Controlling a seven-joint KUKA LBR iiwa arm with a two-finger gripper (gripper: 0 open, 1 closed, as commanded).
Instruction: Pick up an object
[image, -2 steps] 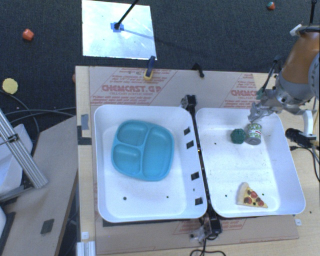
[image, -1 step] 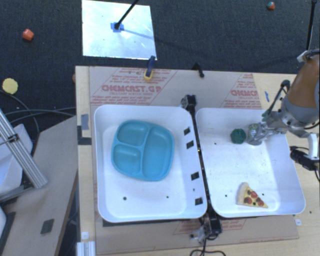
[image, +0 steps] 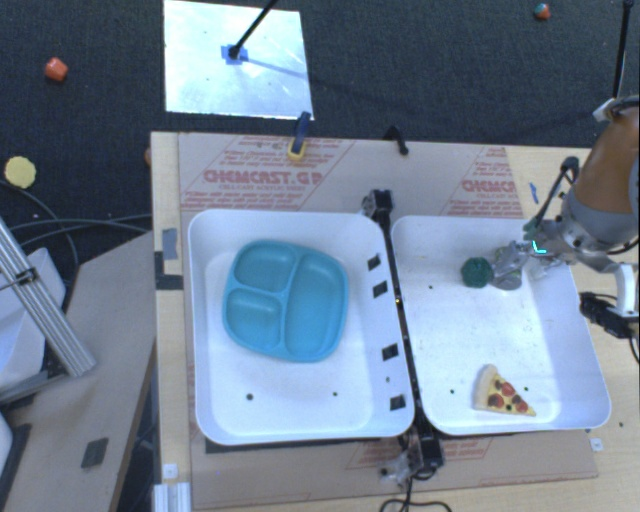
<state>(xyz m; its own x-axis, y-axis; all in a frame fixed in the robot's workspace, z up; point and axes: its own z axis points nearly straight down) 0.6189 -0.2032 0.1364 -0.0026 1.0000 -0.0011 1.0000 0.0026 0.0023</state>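
the gripper (image: 507, 266) sits low in the right bin (image: 560, 415), just beside a green ball (image: 476, 271).

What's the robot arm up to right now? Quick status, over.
Gripper low in right bin, beside green ball. Ball not between fingers. Pizza slice toy untouched, nothing blocking.

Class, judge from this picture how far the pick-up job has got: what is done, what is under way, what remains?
Done: the gripper has reached into the right bin, right beside the green ball. Under way: closing in on the ball, which sits on the bin floor. Left: gripping and lifting it. The pizza slice and blue plate lie untouched.
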